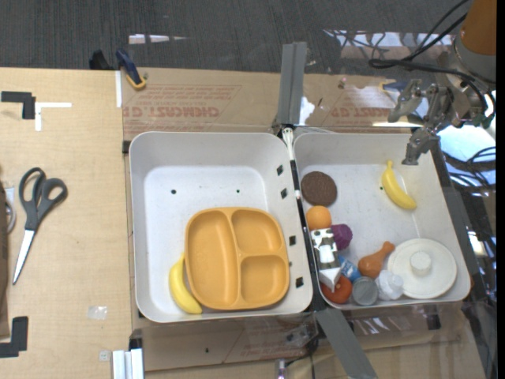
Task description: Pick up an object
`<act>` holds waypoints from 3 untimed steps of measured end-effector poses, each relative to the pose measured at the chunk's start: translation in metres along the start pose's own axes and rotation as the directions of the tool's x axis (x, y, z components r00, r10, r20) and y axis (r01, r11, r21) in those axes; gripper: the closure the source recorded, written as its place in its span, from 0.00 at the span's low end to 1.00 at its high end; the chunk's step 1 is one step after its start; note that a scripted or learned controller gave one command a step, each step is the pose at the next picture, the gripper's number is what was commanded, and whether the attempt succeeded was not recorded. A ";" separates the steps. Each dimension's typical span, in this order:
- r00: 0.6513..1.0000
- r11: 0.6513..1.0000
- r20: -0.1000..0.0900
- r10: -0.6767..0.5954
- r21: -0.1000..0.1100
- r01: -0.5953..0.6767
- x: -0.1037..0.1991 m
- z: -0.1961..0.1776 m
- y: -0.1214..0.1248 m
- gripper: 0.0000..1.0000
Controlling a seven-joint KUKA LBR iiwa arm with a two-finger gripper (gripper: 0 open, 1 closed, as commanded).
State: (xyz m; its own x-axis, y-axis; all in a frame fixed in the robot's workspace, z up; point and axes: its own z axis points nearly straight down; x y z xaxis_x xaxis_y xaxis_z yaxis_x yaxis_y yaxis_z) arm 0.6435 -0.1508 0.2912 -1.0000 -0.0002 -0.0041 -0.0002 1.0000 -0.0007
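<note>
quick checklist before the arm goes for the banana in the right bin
1. Gripper above the right bin's far corner, holding nothing: ok.
2. Finger opening: cannot tell.
3. Right banana lies apart from the other items, free to reach: ok.
4. Gripper lined up over that banana: not ok, it sits farther back and to the right.
5. Brown disc and white lid are away from the banana: ok.
6. Nearest wall: close behind the gripper, watch clearance: cannot tell.
</note>
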 end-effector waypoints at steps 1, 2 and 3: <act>0.948 0.948 -0.001 0.318 0.001 -0.318 0.026 0.148 -0.046 0.00; 0.891 0.891 0.002 0.454 0.001 -0.454 -0.002 0.198 -0.037 0.00; 0.892 0.893 0.008 0.451 0.001 -0.451 -0.004 0.186 -0.036 1.00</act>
State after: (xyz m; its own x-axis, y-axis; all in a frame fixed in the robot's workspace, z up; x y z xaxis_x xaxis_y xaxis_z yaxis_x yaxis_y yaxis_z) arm 0.6488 -0.1870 0.1051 -0.8925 0.4508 -0.0119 0.4509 0.8926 0.0005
